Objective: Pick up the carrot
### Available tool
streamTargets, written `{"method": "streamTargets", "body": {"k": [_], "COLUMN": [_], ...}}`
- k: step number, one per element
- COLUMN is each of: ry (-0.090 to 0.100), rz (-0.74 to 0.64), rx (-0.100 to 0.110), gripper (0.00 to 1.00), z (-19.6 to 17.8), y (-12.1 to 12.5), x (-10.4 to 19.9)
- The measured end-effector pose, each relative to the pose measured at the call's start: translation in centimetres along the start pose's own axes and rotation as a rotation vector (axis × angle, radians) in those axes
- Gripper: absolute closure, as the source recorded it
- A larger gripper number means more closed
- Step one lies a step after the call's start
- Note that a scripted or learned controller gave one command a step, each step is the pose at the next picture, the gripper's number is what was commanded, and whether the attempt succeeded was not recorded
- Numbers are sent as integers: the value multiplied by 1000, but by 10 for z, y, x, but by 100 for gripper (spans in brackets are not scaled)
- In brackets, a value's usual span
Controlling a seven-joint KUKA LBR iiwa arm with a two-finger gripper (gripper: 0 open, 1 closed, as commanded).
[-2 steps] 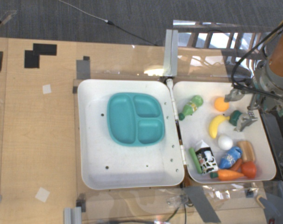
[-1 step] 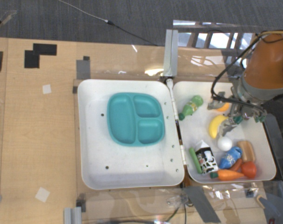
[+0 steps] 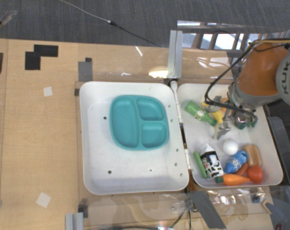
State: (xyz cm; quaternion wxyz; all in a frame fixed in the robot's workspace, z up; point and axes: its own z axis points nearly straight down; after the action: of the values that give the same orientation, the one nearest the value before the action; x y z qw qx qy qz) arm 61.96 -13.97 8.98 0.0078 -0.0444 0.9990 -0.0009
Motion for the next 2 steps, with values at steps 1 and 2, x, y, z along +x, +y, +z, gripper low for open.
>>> {"method": "streamTargets", "body": {"k": [1,2], "ry": [-8,-3], "rz": [-4,-209], "rx": [1,2], "gripper": [100,100], "z": [-13,-110], "y": [1,-28], "x": [-3,-41]}}
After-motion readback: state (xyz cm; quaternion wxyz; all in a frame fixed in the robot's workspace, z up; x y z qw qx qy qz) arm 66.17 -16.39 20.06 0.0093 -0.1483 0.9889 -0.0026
